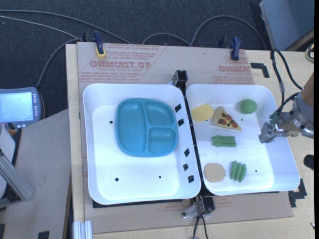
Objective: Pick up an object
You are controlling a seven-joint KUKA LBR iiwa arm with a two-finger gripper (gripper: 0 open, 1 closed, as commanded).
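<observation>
Whether the jaws (265, 135) stand apart or together cannot be told; they hang over the right bin (284, 173) at its 3 o'clock edge, nothing visibly between them. From there, at 9 o'clock lies a green bumpy piece (223, 141), at 10 o'clock a pizza slice (226, 119) and yellow disc (202, 113), at 11 o'clock a green ball (247, 105), at 7 o'clock a ridged green piece (238, 171) and tan disc (215, 172). The left bin (99, 148) holds a blue divided plate (146, 127); both sit on a board clamped to the table (124, 59), above dark carpet (149, 9).
</observation>
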